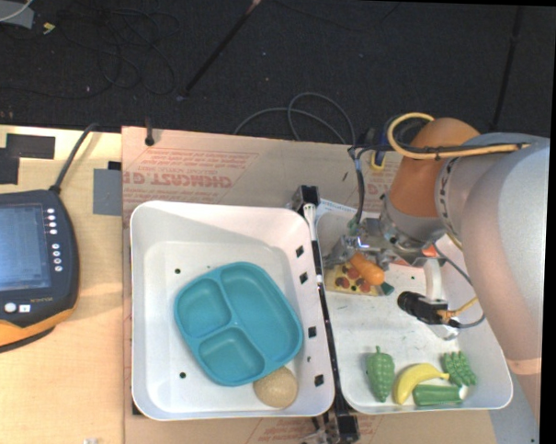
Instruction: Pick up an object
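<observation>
The grey two-finger gripper (359,250) hangs low over a small orange toy (366,269) in the right white bin (491,401); whether its jaws are parted is unclear. A yellow plastic banana (414,381) lies near the front.

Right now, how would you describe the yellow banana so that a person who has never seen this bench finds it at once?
Look at the right white bin, the one under the grey arm, and go to its near edge. A row of toy foods lies there, and the banana is the curved yellow piece in it. Its neighbours are all green, so its colour sets it apart.
</observation>
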Robot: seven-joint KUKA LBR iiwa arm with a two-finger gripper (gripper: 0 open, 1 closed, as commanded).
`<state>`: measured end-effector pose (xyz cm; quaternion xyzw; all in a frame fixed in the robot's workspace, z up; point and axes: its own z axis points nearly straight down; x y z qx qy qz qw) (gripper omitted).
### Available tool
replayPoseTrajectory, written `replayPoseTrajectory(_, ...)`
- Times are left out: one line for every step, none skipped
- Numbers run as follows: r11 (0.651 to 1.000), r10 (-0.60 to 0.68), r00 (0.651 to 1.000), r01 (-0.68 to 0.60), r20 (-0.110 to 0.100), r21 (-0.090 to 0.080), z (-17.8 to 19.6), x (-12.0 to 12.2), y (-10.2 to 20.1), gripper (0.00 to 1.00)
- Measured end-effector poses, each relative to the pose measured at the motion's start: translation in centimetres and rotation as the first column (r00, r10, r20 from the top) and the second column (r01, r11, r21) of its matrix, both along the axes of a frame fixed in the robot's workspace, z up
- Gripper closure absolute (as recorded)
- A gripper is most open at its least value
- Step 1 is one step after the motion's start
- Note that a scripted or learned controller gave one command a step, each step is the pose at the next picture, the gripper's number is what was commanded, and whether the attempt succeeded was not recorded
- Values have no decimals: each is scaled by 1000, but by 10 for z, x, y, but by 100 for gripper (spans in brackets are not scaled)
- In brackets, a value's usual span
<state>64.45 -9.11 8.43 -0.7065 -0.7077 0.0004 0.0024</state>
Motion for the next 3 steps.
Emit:
replayPoseTrajectory(1000,-2,1000,2,11,-6,147,2,-32,0)
replayPoseTrajectory(1000,1,1000,-1,2,-3,13,-24,-15,0)
replayPoseTrajectory(1000,3,1000,-3,-4,0,18,-25,-14,100)
